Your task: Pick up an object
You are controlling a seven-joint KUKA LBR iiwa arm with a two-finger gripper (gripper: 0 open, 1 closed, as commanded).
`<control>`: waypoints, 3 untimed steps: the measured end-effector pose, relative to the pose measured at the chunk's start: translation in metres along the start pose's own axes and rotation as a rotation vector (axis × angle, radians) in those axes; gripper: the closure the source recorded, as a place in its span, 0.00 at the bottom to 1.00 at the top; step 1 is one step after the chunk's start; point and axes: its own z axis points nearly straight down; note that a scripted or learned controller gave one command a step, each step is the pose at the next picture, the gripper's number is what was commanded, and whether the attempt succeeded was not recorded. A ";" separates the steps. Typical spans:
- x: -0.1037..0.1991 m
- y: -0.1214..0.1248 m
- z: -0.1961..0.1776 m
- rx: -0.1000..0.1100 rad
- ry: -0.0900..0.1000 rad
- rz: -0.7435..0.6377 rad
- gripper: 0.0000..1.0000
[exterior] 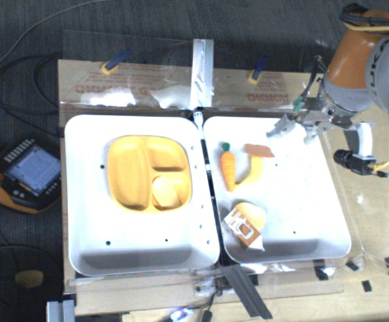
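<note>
Nothing is picked yet: the claw [295, 127] hangs open and empty at two o'clock from the carrot [228, 168].

Yellow tray [133, 173], orange carrot [228, 170], white bins [87, 247]

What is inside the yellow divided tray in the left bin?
The yellow divided tray sits in the left bin. Its compartments look bare, apart from a paler round patch at lower right that may be moulded in. The bin floor beneath the tray is covered.
</note>
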 end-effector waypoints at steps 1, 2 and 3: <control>0.032 0.000 0.106 -0.002 0.005 0.095 0.00; 0.033 -0.002 0.098 0.009 0.008 0.093 1.00; 0.044 -0.011 0.064 -0.003 0.005 -0.188 1.00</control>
